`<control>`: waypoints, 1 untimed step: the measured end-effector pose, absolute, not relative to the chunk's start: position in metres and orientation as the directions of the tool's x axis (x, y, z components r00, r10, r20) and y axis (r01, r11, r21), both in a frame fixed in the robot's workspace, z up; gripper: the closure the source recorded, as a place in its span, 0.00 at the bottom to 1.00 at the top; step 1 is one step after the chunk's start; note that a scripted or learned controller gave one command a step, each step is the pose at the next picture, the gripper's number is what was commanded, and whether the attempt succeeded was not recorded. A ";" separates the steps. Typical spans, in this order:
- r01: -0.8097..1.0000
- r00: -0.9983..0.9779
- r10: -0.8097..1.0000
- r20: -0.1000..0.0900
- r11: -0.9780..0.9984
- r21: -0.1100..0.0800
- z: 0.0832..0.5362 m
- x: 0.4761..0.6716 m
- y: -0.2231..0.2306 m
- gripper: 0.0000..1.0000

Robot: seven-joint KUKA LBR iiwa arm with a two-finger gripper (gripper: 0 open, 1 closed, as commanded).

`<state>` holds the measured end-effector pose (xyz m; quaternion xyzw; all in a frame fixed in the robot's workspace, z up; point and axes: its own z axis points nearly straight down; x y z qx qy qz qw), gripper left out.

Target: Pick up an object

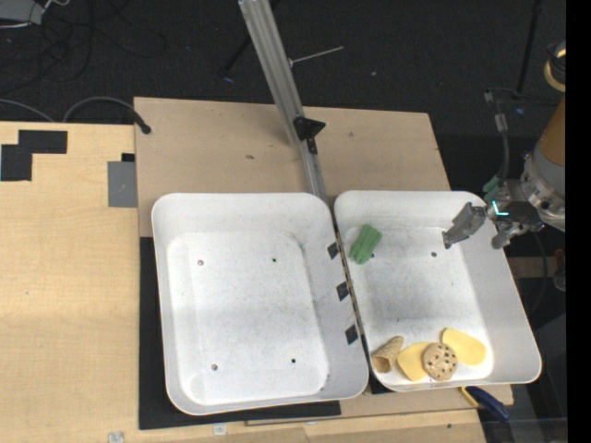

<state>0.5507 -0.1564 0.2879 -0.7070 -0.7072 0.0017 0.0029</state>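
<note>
Green object (366,244) lies in right bin (517,335)

Even overhead light, moderately bright on the bench (65,275); floor beyond the far edge falls near black, cables barely readable. Left bin (175,238) shows a soft grey shading across its near-left floor, brighter toward its far-left corner. Right bin (517,340) rim slightly blown out along its near-right edge. No hard glare. Overall focus soft, grainy; gripper (480,226) slightly blurred at the right bin's far-right corner.
</note>
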 end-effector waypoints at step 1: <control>1.000 0.001 1.000 0.001 -0.001 -0.002 0.290 0.551 -0.157 0.00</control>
